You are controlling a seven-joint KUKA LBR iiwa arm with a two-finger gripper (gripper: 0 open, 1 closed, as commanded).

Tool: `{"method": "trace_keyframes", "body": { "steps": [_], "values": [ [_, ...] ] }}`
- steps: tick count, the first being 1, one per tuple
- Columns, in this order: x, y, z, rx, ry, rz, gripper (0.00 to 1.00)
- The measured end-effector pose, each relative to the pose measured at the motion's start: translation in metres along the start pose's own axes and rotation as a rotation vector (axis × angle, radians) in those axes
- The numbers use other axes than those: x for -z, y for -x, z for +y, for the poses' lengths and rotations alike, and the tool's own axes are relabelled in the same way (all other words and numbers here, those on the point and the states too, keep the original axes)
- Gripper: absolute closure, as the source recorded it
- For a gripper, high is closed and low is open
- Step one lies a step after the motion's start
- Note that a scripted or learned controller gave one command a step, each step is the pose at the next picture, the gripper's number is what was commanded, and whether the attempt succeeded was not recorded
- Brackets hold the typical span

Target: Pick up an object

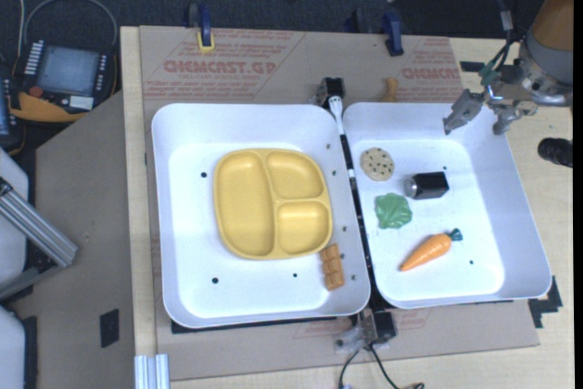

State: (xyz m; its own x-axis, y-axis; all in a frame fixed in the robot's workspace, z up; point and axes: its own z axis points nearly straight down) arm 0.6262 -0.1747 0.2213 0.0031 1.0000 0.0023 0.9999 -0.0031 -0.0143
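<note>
Two shallow white bins sit side by side on our worktop; our tool hovers with fingers spread wide, holding nothing, over the right bin's far edge, well apart from the orange plastic carrot near its front.

A grey robot arm with an orange band reaches in over the upper right corner of the right bin. Its end effector hangs there, two fingers spread apart, gripping nothing.
</note>
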Motion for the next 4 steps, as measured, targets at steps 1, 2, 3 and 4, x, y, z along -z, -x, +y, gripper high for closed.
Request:
{"method": "trace_keyframes", "body": {
  "steps": [1,2,3,4],
  "values": [
    [0.009,-0.001,0.003,0.003,0.015,-0.003,0.00],
    [-0.052,0.003,-0.004,0.002,0.007,-0.001,0.00],
    [-0.107,0.003,0.006,0.005,0.009,-0.001,0.00],
    [-0.139,0.002,0.006,0.004,0.010,-0.001,0.00]
  ]
}}
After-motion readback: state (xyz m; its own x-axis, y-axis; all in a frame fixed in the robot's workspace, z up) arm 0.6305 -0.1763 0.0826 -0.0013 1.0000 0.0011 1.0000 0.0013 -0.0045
